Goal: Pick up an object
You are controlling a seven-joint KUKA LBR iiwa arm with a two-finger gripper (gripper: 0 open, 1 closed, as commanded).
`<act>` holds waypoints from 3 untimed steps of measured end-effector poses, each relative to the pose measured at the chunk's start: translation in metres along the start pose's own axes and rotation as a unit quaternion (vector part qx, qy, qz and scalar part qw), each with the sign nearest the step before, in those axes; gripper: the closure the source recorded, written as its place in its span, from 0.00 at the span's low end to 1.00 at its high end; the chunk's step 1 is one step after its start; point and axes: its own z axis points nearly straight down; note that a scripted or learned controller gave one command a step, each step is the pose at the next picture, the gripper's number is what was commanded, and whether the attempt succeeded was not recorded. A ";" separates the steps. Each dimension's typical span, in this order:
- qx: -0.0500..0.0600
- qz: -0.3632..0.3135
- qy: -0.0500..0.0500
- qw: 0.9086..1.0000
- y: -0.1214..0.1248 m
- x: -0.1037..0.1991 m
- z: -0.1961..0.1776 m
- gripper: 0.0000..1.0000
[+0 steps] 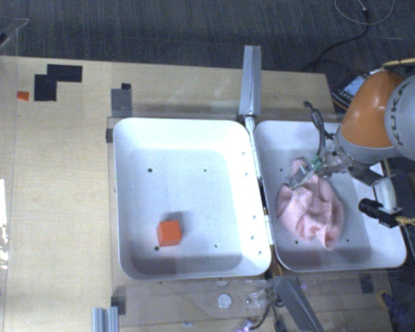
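crumpled soft pink cloth [309,211], right white bin [283,137] | jaws' state: cannot tell | small orange foam cube [169,233], lower-left bin [131,185]

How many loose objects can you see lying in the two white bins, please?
2. An orange block lies near the front of the left bin. A pink cloth lies in the right bin under the claw; it could hide something.

Two plain white bins [182,135] sit on a pale wood-grain desk [55,206], the left one with a bright orange block [169,233], the right one with a soft pink cloth [310,211], while the grey arm [408,126] wears an orange band [371,113] and black squares [53,80] mark the desk's far corner.
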 end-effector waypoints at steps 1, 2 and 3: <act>-0.006 -0.001 -0.003 1.000 0.005 -0.001 -0.014 1.00; -0.006 -0.001 -0.003 1.000 0.005 -0.001 -0.014 0.00; -0.010 -0.002 -0.005 1.000 0.008 0.000 -0.027 1.00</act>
